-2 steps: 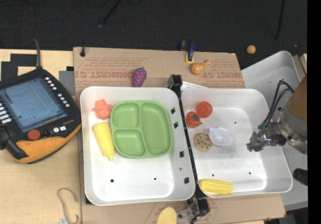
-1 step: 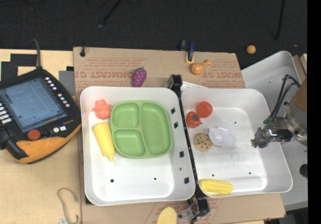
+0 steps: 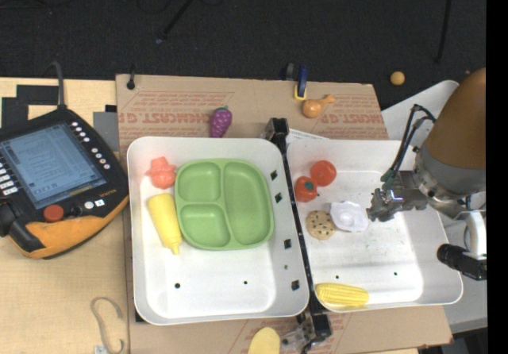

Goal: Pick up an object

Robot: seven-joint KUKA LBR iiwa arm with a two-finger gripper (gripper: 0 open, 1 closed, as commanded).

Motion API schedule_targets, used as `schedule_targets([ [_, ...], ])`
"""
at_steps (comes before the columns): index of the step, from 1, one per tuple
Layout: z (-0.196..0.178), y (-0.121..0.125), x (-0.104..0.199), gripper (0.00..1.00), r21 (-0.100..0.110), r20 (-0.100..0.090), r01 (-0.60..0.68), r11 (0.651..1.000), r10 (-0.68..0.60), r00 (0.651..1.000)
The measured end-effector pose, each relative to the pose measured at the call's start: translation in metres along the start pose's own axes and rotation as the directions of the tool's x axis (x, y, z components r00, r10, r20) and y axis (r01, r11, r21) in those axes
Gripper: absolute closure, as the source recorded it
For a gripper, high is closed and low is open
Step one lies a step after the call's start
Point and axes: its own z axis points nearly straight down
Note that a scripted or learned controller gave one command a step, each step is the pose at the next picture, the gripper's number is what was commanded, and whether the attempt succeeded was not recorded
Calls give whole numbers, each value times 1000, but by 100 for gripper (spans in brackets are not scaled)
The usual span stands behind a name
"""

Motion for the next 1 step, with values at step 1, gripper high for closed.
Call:
schedule_targets([
  [1,-8,36,33,100,-2,1,-1,1000,1,1000],
])
